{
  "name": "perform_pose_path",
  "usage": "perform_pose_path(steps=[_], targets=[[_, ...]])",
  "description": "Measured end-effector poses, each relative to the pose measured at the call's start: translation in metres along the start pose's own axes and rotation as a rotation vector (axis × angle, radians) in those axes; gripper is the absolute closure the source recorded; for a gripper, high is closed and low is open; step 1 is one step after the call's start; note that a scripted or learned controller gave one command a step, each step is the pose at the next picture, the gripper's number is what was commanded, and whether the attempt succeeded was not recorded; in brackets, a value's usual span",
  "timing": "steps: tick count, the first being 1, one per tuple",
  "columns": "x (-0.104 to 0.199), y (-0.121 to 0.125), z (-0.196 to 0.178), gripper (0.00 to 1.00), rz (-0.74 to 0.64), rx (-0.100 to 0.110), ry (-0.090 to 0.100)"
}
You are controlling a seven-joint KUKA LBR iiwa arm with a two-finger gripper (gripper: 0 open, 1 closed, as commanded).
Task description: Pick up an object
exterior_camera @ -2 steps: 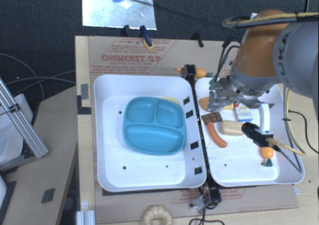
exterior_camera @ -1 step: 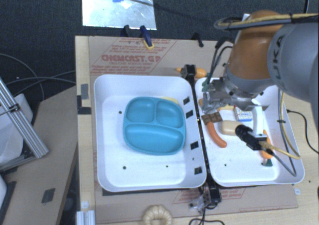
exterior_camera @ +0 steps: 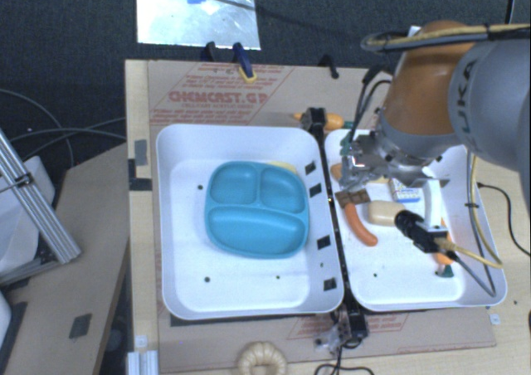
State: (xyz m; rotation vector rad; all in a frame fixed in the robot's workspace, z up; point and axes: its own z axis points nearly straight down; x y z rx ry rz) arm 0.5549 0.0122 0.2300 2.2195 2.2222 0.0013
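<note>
Grey and orange over the right bin, with the gripper low near the divider; open or closed, impossible to tell. Just beside it a small brown piece, then an orange carrot-like stick just beside a cream block, those two on the bin floor. In the left bin, a blue divided plate lying flat.

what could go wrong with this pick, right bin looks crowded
1. The gripper hangs over a tight cluster in the right bin: a small brown piece, an orange sausage and a cream block. Coming down, it may shove neighbours aside or catch two at once.
2. That cluster lies close to the wall between the bins, so the gripper might strike it.
3. The sausage looks rounded and may slip out.
</note>
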Motion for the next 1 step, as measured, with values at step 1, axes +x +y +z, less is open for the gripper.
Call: perform_pose_path(steps=[1], targets=[[0.0168,0.0074,0.0034,1.0,-0.005,0.0,0.001]])
